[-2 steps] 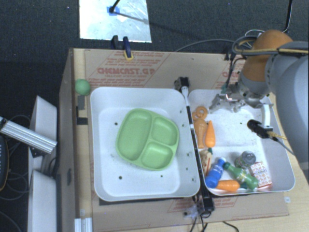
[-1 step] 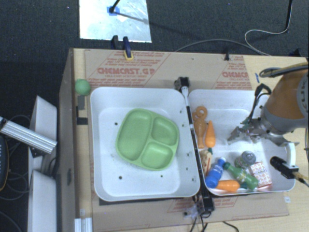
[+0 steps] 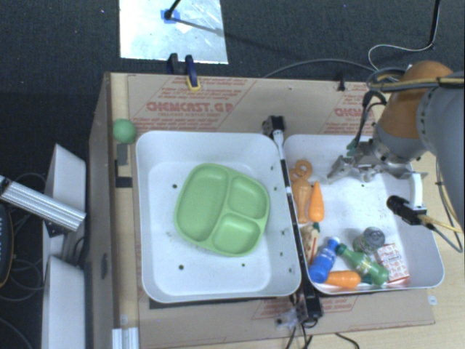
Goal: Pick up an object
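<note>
My gripper point(image 3: 352, 171) hangs over the far part of the right bin point(image 3: 360, 208), with its fingers spread open and nothing between them. To its left lie a pretzel point(image 3: 301, 170) and an orange carrot point(image 3: 316, 202), a short way from the fingers. At the bin's near end are a blue bottle point(image 3: 324, 259), a green bottle point(image 3: 365, 265), an orange piece point(image 3: 343, 279), a metal can point(image 3: 373, 237) and a small red-and-white box point(image 3: 393, 262).
The left bin point(image 3: 149, 217) holds a green divided plate point(image 3: 221, 209). A black divider rail point(image 3: 288, 195) runs between the bins. A green ball point(image 3: 123, 130) sits on the bench's left edge. Cables trail near the arm on the right.
</note>
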Motion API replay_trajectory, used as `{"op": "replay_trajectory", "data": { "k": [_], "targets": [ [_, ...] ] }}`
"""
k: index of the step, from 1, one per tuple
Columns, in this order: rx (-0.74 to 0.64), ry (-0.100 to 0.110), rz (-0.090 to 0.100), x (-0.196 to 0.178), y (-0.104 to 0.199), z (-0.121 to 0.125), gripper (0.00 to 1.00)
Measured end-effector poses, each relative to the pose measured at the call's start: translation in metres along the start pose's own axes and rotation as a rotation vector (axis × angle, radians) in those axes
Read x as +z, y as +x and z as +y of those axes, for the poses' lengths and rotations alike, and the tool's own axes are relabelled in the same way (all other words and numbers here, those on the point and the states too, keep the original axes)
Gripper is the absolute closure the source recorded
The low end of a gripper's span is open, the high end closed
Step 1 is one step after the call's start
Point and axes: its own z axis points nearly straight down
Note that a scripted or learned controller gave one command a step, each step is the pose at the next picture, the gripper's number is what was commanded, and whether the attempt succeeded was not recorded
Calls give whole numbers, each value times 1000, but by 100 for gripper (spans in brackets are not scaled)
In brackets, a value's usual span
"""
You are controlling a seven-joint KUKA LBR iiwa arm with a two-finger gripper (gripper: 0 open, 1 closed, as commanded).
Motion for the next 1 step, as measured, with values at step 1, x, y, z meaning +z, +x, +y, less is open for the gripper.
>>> {"op": "replay_trajectory", "data": {
  "k": [1],
  "targets": [
    [-2, 0, 0, 0, 38, 33, 0]
  ]
}}
